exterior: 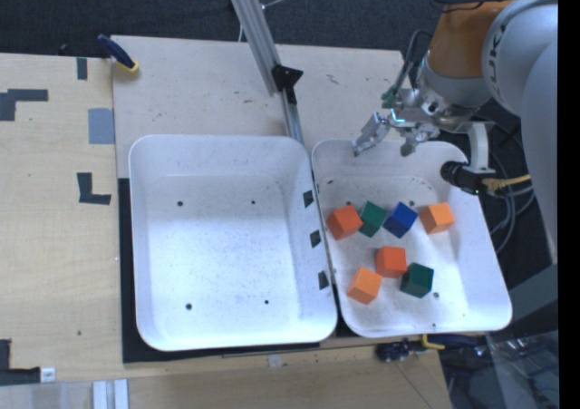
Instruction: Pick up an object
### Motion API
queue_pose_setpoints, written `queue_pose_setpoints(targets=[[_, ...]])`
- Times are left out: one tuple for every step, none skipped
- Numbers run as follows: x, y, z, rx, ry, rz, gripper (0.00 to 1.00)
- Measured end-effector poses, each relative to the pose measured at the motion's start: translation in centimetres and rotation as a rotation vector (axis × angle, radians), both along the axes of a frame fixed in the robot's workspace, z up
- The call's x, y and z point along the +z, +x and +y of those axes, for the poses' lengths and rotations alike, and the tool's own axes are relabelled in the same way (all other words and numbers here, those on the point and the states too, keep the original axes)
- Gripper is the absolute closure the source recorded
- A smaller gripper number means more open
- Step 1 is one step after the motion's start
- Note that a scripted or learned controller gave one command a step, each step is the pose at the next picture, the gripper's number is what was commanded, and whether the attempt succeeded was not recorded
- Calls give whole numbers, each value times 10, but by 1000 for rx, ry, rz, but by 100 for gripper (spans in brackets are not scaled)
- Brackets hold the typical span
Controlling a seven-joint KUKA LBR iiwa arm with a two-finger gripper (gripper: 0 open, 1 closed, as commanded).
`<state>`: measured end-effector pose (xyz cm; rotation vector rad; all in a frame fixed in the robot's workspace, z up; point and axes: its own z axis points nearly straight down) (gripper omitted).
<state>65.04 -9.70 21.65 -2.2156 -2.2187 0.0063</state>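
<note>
Above right bin's (471, 303) far rim: gripper (387, 144) | fingers spread apart, nothing between them | seven cubes lie in that bin below, nearest blue cube (401, 219) and green cube (372, 218), well apart from it

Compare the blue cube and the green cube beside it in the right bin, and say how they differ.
Colour: the blue cube is bright blue, the green cube dark green. Place: the green cube sits between an orange cube and the blue cube; the blue cube lies nearer the orange cube by the bin's right wall. Shared: both look like similar small cubes resting on the floor of the right bin, in the same row, away from the gripper.
</note>
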Motion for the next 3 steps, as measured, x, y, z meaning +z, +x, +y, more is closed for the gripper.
queue_pose_setpoints(targets=[[3, 1, 0, 1, -1, -5, 0], [-42, 2, -4, 0, -3, -1, 0], [-100, 4, 5, 1, -2, 1, 0]])
